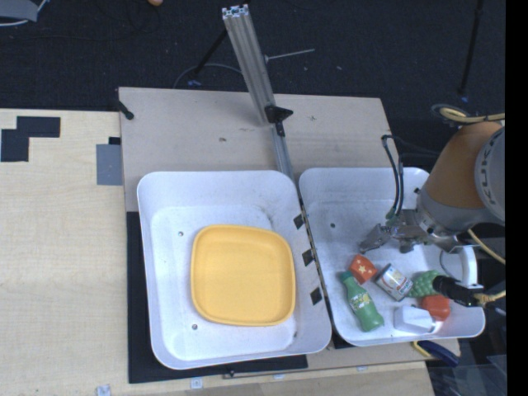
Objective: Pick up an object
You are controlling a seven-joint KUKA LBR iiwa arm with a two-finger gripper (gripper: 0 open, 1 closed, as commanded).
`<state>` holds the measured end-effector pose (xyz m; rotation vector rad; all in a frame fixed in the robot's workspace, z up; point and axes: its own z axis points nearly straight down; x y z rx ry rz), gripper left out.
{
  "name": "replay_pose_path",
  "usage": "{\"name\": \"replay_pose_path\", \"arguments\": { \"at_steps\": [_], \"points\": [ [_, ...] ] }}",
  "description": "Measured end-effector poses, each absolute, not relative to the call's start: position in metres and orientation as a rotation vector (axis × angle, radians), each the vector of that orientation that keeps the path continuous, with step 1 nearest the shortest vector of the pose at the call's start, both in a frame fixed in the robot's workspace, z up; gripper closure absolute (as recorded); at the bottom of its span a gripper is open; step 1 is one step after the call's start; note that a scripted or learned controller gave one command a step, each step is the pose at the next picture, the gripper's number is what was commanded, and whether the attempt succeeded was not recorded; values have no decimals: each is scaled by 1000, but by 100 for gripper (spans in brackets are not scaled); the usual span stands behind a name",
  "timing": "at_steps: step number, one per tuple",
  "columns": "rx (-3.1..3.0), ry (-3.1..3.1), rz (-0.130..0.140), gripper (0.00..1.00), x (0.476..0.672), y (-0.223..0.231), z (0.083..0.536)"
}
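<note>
Fingers (375, 239) poised in the right bin, nothing held; small orange-red block just at five o'clock.

The fingers are seen spread apart, with nothing between them. The small orange-red block (362, 268) lies closest; a green bottle (362, 303) is set beyond it, long axis running eleven to five. A small can (394, 281) and red piece (436, 306) crowd at four o'clock. A yellow plate (243, 275) sits in the left bin (165, 196).
</note>
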<state>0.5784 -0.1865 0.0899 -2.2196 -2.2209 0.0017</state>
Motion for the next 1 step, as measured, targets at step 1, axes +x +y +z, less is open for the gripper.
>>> {"name": "replay_pose_path", "arguments": {
  "at_steps": [1],
  "points": [
    [-2223,-2221,0,100,579,-187,102]
  ]
}}
